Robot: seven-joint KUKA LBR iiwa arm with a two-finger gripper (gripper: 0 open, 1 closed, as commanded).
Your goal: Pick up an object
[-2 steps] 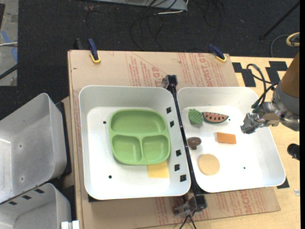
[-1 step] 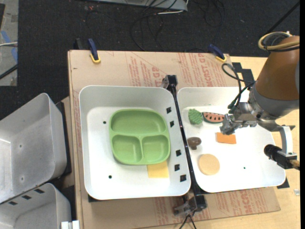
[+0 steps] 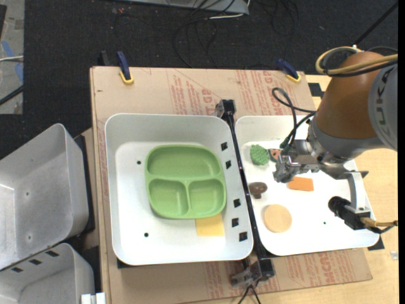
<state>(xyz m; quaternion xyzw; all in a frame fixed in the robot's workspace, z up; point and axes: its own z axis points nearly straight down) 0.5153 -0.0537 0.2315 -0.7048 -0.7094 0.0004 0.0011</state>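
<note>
Claw (image 3: 286, 164) low over right white bin (image 3: 316, 242), finger state impossible to tell. Just beside it: orange flat wedge (image 3: 301, 184), green knobbly piece (image 3: 258, 154), small brown lump (image 3: 257, 189). Nearer: tan round disc (image 3: 277, 218). Left white bin (image 3: 120, 189): green divided tray (image 3: 186, 181), yellow square (image 3: 209, 226).

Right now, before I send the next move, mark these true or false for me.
1. The green divided tray lies in the left bin. True.
2. The yellow square sits in the right bin. False: it lies in the left bin, below the tray.
3. The end effector hangs over the right bin. True.
4. The tan disc rests on the tray. False: it lies in the right bin.
5. The orange wedge lies in the right bin. True.
</note>
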